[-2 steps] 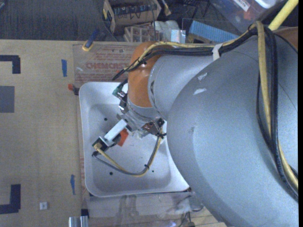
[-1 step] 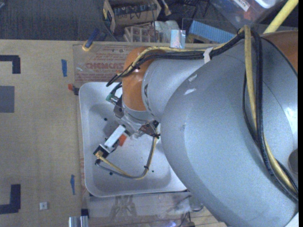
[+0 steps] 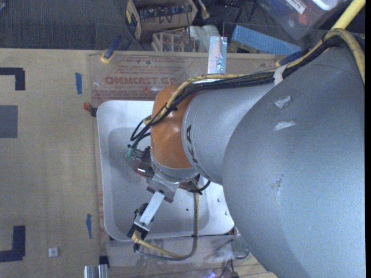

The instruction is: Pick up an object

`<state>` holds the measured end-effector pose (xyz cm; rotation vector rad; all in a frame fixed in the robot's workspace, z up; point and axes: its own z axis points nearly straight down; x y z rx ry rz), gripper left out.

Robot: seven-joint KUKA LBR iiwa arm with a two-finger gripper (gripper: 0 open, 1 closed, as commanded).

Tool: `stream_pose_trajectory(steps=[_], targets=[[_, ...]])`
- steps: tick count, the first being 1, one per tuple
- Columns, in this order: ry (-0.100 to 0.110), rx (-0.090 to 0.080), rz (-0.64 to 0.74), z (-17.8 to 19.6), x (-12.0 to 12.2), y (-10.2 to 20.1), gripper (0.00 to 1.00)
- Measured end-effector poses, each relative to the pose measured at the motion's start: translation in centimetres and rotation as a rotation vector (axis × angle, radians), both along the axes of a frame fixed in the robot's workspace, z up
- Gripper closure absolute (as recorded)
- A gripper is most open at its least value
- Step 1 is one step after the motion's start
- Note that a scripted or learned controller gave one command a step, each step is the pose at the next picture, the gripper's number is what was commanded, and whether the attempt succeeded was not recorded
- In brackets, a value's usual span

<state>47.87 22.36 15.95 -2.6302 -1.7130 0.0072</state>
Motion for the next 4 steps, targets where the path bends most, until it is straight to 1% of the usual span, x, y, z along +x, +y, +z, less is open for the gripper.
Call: stream_pose_trajectory(steps=[1,2,3,4], targets=[[0.002,-0.003,-0.677,-3.2,-0.1,-7.1,1.00],[-0.005,-0.001,-0.203,5.3,5.8,-4.6,1.00],[-0.002,-0.001,-0.207,-3.9,3.0,-1.5,1.00],[-0.002,-0.001,-0.208,-3.9,3.0,-1.5,0.00]])
